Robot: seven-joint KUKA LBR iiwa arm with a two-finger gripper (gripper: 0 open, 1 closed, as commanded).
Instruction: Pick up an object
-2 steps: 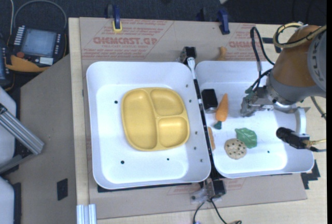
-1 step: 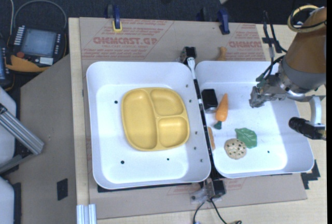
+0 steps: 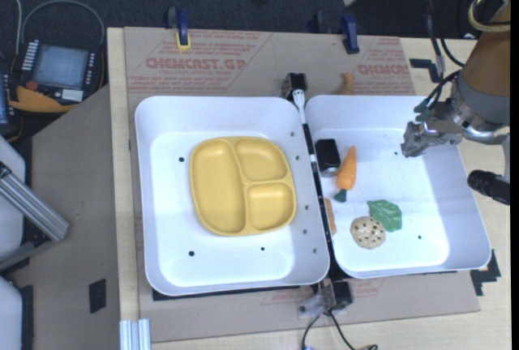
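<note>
In the right bin [image 3: 438, 255] lie an orange carrot [image 3: 348, 168] near the left wall, a green leafy piece [image 3: 386, 214] in the middle and a round speckled cookie [image 3: 367, 232] just left of and below it. My gripper [image 3: 413, 142] hangs over the upper right part of that bin, well to the right of the carrot and above the green piece. Nothing shows between its fingers. The left bin [image 3: 162, 259] holds a yellow three-part tray [image 3: 242, 184].
A small black block [image 3: 327, 154] sits on the divider between the bins, next to the carrot. The arm's grey wrist and orange band [image 3: 486, 81] reach in over the right bin's far right corner. A black clamp [image 3: 491, 185] sticks out past the right rim.
</note>
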